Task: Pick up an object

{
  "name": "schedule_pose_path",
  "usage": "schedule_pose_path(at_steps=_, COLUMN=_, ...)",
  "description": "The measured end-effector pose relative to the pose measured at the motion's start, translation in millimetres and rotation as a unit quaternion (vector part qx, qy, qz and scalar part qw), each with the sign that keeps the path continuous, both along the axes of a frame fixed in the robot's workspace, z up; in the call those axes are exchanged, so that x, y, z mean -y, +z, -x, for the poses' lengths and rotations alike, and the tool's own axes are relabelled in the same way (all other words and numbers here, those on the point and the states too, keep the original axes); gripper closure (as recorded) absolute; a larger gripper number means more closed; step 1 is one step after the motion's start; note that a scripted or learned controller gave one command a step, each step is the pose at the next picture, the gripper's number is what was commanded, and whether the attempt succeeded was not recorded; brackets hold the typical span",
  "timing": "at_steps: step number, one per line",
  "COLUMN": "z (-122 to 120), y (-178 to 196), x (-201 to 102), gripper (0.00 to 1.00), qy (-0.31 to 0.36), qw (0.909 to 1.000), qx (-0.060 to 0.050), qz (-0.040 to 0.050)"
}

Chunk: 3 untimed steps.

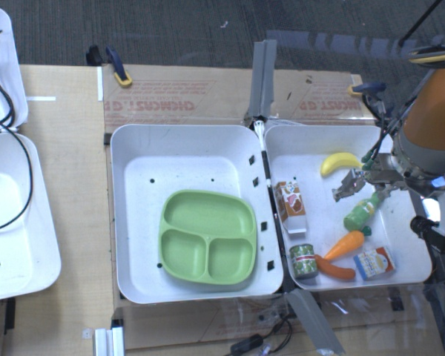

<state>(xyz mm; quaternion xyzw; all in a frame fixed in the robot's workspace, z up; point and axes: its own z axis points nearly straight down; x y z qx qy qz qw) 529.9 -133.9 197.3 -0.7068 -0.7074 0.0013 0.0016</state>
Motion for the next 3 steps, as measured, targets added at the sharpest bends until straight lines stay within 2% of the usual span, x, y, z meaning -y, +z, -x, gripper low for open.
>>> schedule_pose_path(at_steps=1, z=-98.3, y=-105.8, x=22.4, gripper=0.00, qy=-0.016, qw=0.9999, qx=0.002, qz=0.0007)
schedule_pose_path(at_steps=2, z=-98.5, y=-96.7, x=22.6, gripper=1.00, qy=-0.015, qw=0.9999, qx=0.002, qz=0.0012)
schedule_pose_path(at_steps=3, z=-98.5, y=-96.8, x=22.6, gripper=0.00, qy=-0.015, qw=0.9999, qx=0.002, qz=0.0012)
